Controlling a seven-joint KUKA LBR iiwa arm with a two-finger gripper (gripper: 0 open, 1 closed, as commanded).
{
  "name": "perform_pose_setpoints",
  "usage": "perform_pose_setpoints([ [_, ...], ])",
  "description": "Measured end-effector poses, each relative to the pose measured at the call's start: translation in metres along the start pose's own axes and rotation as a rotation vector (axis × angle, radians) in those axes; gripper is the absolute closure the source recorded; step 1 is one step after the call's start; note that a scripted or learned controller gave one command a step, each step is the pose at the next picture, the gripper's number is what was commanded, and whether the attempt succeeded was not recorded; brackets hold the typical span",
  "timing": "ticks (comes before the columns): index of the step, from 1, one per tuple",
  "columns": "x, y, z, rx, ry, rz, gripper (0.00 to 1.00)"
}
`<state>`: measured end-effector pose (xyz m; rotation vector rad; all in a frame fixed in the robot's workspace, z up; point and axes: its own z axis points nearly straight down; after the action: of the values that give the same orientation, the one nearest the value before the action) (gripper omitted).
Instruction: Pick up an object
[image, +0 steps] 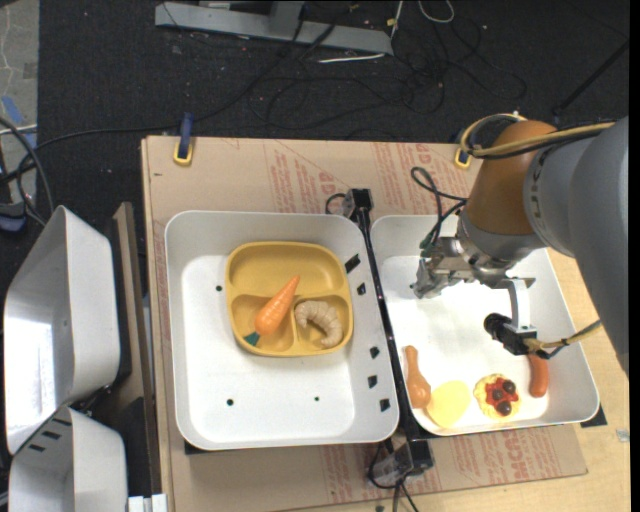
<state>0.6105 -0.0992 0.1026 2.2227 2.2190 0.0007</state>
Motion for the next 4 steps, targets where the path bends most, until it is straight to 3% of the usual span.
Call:
perform_pose_setpoints([
  [3,0.003,-0.007,-0.166,-0.005,-0.001,-0.005,1.00],
  [4,0.052,-0.005,-0.169,-0.001,-0.001,-0.008,1.00],
])
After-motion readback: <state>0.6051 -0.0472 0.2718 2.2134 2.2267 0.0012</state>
